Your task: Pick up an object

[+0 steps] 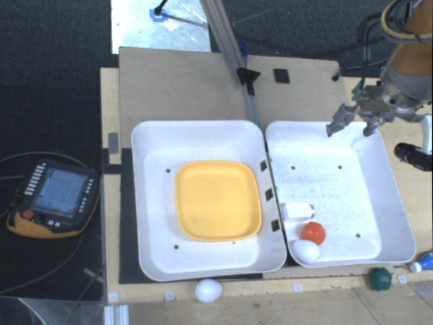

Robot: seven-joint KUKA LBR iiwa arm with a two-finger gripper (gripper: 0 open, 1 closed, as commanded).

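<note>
Below, a round orange ball (312, 233) touches a smooth white egg (305, 251).

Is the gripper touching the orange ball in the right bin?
Apart. The camera view shows the gripper open over the far edge of the right bin, while the orange ball sits near its front-left corner, with bare bin floor between them.

We see our arm (409, 59) reach in at two o'clock, its gripper (353, 122) spread open, fingers pointing toward eight o'clock.
</note>
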